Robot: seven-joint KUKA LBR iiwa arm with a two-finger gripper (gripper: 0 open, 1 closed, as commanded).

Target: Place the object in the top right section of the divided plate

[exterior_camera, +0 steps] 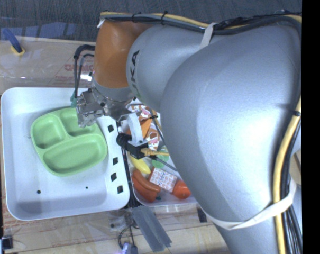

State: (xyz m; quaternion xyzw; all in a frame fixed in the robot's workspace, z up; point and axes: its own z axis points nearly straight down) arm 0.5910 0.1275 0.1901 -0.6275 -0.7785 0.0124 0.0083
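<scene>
Hovering: gripper (84, 114) over green divided plate (70, 144), top-right section.

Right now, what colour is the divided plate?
Light green divided plate, seen in the camera view.

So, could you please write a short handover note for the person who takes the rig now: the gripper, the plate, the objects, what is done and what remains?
Gripper: over the top right section of the green divided plate, in the left bin. Whether the fingers are open or shut cannot be told from this view, and no object is seen between them.
Objects: a heap of toy food lies in the right bin, partly hidden by the arm.
Done: nothing confirmed; the plate sections that show hold no object.
Left: check whether the gripper carries anything; if not, pick again from the right bin and place it in the top right section.
</scene>
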